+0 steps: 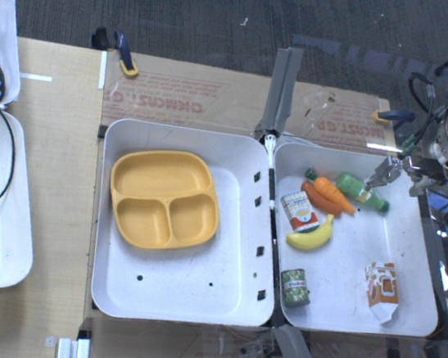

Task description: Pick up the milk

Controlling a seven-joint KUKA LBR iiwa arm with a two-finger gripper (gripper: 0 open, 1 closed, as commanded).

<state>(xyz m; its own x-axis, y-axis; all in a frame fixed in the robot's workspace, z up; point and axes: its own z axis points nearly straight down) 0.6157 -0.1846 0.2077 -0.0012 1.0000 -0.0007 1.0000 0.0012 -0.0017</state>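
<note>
The milk [380,292] is a small white carton with orange-brown print, lying on its side near the front right corner of the right bin [337,314]. My gripper [402,180] hangs over that bin's far right corner, well behind the carton. Its fingers [386,173] stand apart with nothing between them, so it is open. The left fingertip points toward the cap end of a green bottle [363,192].
Beside the bottle lie an orange carrot [329,195], a small white box with red and blue print [300,212] and a banana [310,237]. A green can [295,287] stands at the bin's front left. The left bin [167,290] holds a yellow divided tray [164,199].
</note>
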